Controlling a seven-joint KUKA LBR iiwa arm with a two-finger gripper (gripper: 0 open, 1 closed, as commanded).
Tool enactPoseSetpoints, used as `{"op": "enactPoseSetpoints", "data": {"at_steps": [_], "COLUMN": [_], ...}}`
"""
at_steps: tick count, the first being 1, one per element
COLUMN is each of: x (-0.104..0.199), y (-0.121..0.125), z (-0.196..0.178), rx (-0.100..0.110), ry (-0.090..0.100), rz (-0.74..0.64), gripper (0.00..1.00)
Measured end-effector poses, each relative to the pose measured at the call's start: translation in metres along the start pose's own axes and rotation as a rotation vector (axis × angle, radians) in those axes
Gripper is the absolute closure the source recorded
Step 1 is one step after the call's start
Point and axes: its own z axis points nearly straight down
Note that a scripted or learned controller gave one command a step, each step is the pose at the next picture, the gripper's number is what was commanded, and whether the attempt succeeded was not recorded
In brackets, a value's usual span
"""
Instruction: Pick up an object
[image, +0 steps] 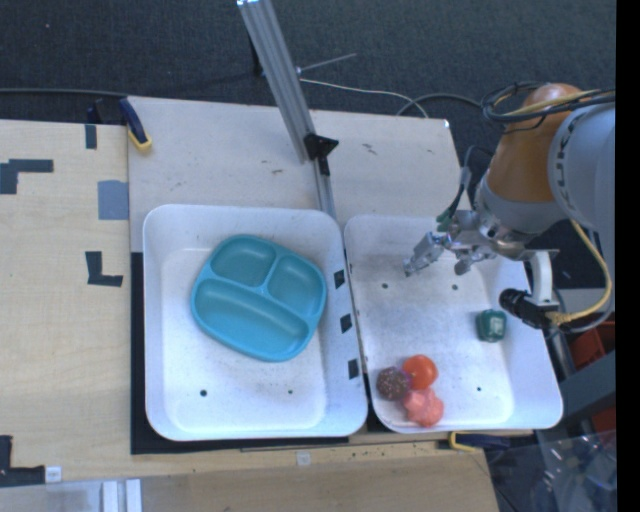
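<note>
The gripper (440, 255) hung over the right bin (520, 400) (finger spacing too blurred to tell); small rounded objects (412, 385) clustered below.

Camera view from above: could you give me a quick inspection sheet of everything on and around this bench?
Surface: wooden bench with grey tape marks, bearing a left bin and a right bin, both white and shallow.
Job's things: in the right bin, a red ball, a dark brownish lump and a pink piece clustered at the near edge; a small green object apart, by the right wall.
Clutter: a blue divided plate in the left bin.
End effector: end effector over the right bin's far part, nothing between its fingers.
Cables: thin wires behind the bins; a yellow cable along the arm.
Surroundings: a metal pole; dark floor.
</note>
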Motion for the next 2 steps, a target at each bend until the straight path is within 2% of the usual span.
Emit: {"op": "enactPoseSetpoints", "data": {"at_steps": [1, 2], "x": [0.008, 0.009], "y": [0.002, 0.004], "z": [0.061, 0.047], "rx": [0.001, -0.004], "ry": [0.001, 0.001], "rz": [-0.001, -0.002], "gripper": [0.00, 1.00]}}
